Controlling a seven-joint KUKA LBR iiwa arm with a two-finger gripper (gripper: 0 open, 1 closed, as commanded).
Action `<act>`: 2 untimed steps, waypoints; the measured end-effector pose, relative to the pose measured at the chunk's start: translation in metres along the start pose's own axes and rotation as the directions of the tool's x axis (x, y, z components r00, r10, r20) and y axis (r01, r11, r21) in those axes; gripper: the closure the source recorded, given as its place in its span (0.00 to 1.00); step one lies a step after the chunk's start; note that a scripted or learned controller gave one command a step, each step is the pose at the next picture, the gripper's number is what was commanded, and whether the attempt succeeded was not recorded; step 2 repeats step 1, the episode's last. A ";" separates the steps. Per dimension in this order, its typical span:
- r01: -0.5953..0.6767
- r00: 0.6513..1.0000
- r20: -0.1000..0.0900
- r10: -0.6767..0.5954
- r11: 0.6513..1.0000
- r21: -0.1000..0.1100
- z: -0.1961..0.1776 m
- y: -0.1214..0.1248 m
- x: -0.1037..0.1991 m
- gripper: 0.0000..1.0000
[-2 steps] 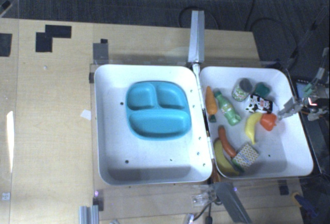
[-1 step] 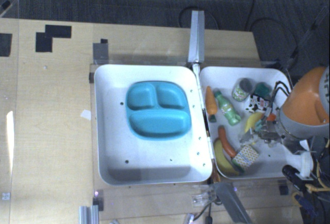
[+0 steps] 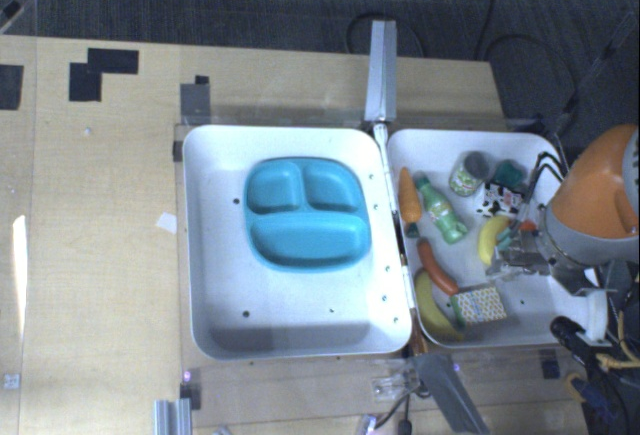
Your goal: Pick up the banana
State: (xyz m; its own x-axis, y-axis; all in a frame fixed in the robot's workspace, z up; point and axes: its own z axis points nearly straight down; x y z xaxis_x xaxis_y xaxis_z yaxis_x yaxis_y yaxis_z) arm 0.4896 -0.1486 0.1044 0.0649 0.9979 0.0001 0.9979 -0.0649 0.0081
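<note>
A small yellow banana (image 3: 489, 237) lies in the right bin (image 3: 535, 145), near its middle. A second, larger yellow-green curved fruit (image 3: 431, 304) rests against that bin's front left corner. My gripper (image 3: 515, 251) hangs just right of the small banana, close to it or touching it, below the arm's orange band (image 3: 600, 193). The arm's body hides part of the gripper from above.
The right bin also holds an orange carrot (image 3: 408, 195), a green bottle (image 3: 441, 212), a small can (image 3: 465, 176), a teal item (image 3: 510, 171), a red sausage shape (image 3: 437, 267) and a speckled block (image 3: 480, 304). In the left bin (image 3: 205, 253) sits a blue divided plate (image 3: 305, 211).
</note>
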 end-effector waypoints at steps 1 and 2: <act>-0.241 0.970 0.001 0.241 0.970 0.005 -0.080 0.053 0.072 1.00; -0.241 0.970 0.001 0.241 0.970 0.005 -0.080 0.053 0.072 1.00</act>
